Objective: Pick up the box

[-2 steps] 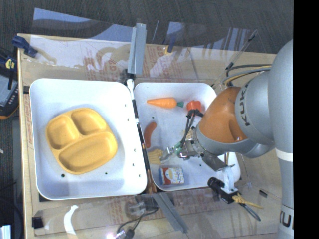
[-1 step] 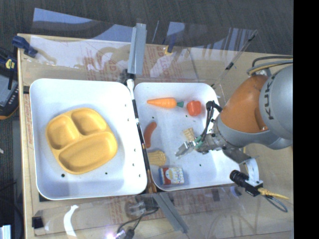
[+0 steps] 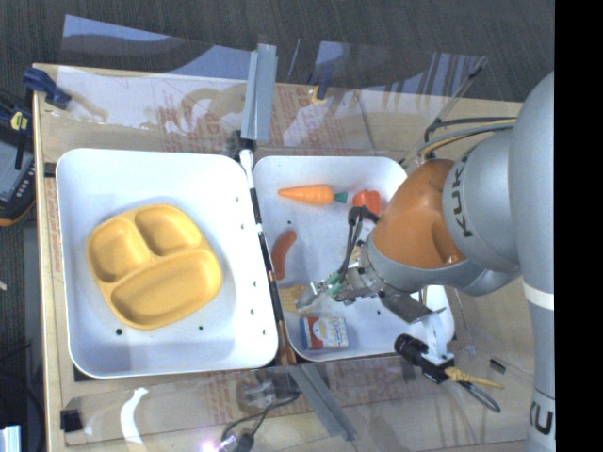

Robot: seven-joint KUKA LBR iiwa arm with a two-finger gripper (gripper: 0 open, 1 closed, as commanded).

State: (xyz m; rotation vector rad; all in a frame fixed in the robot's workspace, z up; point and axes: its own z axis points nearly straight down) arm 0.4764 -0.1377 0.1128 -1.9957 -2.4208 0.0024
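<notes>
Near the front edge of the right bin (image 3: 405,172) lies the box (image 3: 324,331), flat and partly blurred. Just beyond the box hangs the gripper (image 3: 325,290); whether it is open or closed cannot be told, the arm (image 3: 443,224) hiding much of it.

Bright even light, sharp, glare on plastic.

The box (image 3: 324,331) is small and flat, lying face up on the floor of the right bin (image 3: 325,172), close to that bin's near wall and toward its left side. Its top face is printed: a blue band along the upper edge, red at the left and along the bottom, and a pale picture in the middle whose details are too small to read. It sits slightly askew to the bin's walls. Nothing rests on it, and its whole top face shows.
</notes>
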